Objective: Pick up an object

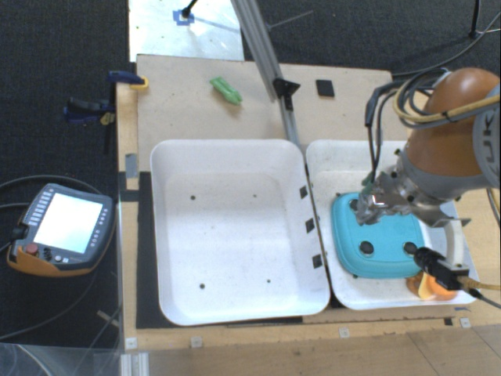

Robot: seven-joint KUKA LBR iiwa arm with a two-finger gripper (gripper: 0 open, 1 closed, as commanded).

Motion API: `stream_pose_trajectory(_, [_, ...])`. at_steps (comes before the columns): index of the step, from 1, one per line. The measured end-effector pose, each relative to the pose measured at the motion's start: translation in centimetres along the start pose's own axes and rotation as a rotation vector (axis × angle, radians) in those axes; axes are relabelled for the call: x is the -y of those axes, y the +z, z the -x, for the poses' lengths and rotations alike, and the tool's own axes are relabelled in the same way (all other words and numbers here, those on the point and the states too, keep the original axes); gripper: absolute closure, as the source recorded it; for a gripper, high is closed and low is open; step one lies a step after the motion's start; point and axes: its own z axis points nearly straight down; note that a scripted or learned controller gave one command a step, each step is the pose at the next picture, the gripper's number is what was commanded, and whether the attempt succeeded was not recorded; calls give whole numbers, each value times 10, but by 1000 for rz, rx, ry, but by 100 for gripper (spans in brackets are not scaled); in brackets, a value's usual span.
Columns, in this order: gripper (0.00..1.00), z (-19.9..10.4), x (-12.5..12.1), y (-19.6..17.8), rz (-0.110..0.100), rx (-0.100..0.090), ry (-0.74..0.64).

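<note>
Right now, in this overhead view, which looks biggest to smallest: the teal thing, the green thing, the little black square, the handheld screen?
1. teal object
2. handheld screen, nearly as big
3. green object
4. black square, close to the green one

Hidden and cut-off parts
Far right of the teal rounded plastic object [376, 245] covered by the two-finger gripper [374, 207]; small orange item [427, 287] half hidden behind black clip; grey-and-orange arm [458, 131] cropped at right edge.

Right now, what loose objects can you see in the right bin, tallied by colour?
Teal: 1, a large flat teal object with the gripper over its upper edge.
Orange: 1, a small orange object at the right bin lower corner, partly hidden.
Total: 2
</note>
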Motion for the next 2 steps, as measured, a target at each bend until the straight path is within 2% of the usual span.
stream_pose_trajectory(1, [100,-50,14,-5,0,0,-1])
stream_pose_trajectory(2, [100,-105,16,-9,0,0,-1])
